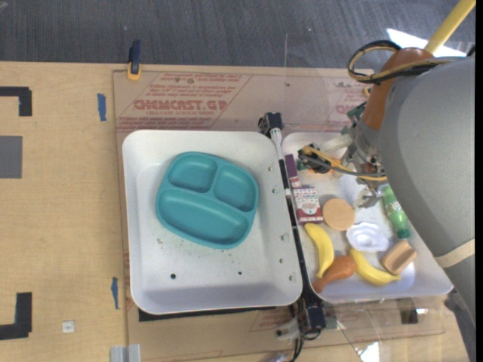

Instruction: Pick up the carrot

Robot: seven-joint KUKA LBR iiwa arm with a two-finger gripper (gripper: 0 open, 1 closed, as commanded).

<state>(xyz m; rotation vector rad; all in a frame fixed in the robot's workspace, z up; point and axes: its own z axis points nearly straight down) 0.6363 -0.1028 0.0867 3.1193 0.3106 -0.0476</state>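
The carrot (336,269) is an orange tapered piece lying in the right bin (434,277) near its front left corner, between two bananas. My gripper (367,188) hangs over the back middle of that bin, well behind the carrot and apart from it. The bulky grey arm (438,149) covers the bin's right side and hides much of the gripper.
Around the carrot lie a banana (321,247), a second banana (370,270), a bread roll (398,257), a white lid (366,238), a tan disc (339,214), a green bottle (394,211) and a red-white packet (307,204). A teal divided plate (207,198) sits in the left bin (143,277).
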